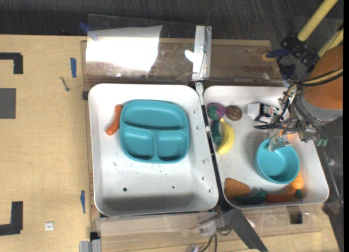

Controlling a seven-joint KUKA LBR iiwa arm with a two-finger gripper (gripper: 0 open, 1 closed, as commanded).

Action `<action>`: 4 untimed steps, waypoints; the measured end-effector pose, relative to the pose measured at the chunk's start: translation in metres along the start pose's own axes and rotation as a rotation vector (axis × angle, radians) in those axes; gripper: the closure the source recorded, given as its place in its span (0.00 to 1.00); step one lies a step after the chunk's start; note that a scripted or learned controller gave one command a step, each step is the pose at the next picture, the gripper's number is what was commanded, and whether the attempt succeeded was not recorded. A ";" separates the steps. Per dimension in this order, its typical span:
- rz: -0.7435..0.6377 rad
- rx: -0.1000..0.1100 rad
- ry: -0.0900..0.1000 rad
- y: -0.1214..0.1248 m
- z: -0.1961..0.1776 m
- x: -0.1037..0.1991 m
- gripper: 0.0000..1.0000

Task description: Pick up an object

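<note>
claw over round teal bowl, right bin.

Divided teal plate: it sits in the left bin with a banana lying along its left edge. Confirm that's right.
Not quite. The divided teal plate does sit in the left bin, but the thing along its left edge is an orange carrot, not a banana. The camera view shows it.
</note>
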State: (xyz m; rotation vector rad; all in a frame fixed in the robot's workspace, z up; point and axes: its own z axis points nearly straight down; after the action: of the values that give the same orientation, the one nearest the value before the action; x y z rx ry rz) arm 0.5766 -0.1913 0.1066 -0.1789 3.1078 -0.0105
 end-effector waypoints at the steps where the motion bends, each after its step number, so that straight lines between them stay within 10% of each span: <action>1: 0.000 -0.002 0.005 0.001 0.003 0.002 0.00; 2: 0.100 -0.005 0.019 -0.033 0.018 -0.012 0.00; 3: 0.098 -0.005 0.001 -0.031 0.001 -0.019 1.00; 4: 0.122 -0.002 0.011 -0.042 -0.130 -0.087 1.00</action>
State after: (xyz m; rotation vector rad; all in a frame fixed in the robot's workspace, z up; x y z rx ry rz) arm 0.6637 -0.2222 0.2394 0.0107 3.1237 -0.0057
